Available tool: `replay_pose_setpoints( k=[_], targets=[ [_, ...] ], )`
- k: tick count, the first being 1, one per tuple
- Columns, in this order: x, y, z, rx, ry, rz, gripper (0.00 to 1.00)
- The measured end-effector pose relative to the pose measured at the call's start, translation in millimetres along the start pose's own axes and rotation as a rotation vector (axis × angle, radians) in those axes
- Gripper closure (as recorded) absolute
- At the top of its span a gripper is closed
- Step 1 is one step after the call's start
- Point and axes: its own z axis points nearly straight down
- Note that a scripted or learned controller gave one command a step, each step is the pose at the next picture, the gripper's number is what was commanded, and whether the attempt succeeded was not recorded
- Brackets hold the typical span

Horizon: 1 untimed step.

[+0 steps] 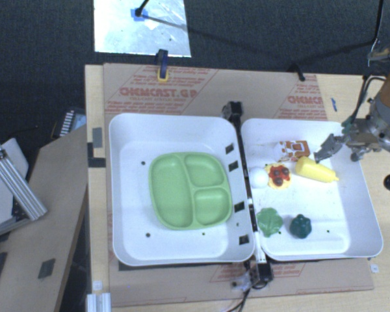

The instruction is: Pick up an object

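In the right bin [361,221] lie several toy foods. A yellow corn-shaped piece [315,170] rests near the middle, with a small red and yellow item [279,175] to its left and a white egg-like piece [258,177] beside that. An orange and white carton [294,149] lies toward the back. A light green leafy piece [270,221] and a dark green pepper [301,226] sit near the front. My gripper [329,147] hangs over the bin's right rear, just above and right of the yellow piece, its fingers slightly apart with nothing between them.
The left bin [127,174] holds a light green divided plate [188,190]. A black clip divider [237,168] joins the two bins. The arm enters from the right edge over the cardboard-covered bench [182,86]. A shiny sheet [143,18] lies behind.
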Motion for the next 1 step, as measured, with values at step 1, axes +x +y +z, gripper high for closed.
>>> replay_pose_setpoints(
  k=[1],
  targets=[
    [0.5, 2.4, -6.7, -0.012, -0.002, -0.003, 0.0]
  ],
)
